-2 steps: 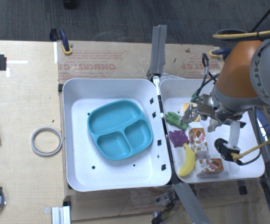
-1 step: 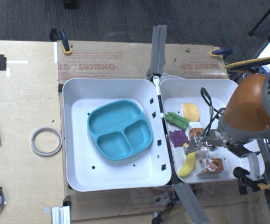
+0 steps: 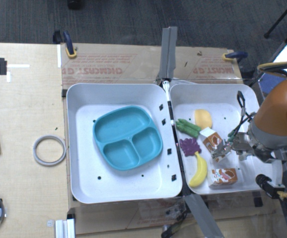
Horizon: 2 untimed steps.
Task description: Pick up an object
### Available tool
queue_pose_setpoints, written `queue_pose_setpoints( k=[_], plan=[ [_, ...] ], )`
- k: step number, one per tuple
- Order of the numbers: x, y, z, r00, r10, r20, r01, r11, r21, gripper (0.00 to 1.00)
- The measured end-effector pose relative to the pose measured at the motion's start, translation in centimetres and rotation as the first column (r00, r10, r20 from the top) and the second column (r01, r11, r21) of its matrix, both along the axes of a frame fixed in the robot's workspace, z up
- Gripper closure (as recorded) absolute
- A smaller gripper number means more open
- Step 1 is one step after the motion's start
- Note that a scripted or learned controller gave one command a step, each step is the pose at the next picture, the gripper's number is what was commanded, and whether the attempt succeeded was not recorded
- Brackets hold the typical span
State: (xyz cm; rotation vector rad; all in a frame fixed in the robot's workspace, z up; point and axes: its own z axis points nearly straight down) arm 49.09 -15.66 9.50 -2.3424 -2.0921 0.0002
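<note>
Two white bins (image 3: 79,148), scattered toys

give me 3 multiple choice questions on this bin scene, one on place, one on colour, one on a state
1. Where is the tray?
A. left bin
B. right bin
C. on the bench outside the bins

2. What colour is the banana?
A. green
B. yellow
C. purple

3. How does the tray lie?
A. flipped face down
B. standing on its edge
C. flat, compartments facing up

Answers:
1. A, the tray sits in the left bin, while the toy foods lie in the right bin.
2. B, the banana is yellow, lying just below the purple grapes.
3. C, its three compartments show open to the camera.
</note>
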Motion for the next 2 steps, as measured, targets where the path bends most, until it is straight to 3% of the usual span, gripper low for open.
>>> queue_pose_setpoints(
  k=[1, 2],
  plan=[
    [-1.1, 0.9, -0.2, 0.986, -0.169, 0.005, 0.169, 0.986, 0.002, 0.0],
    [5.5, 4.2, -0.6, 0.989, -0.145, -0.004, 0.145, 0.989, -0.001, 0.0]
  ],
)
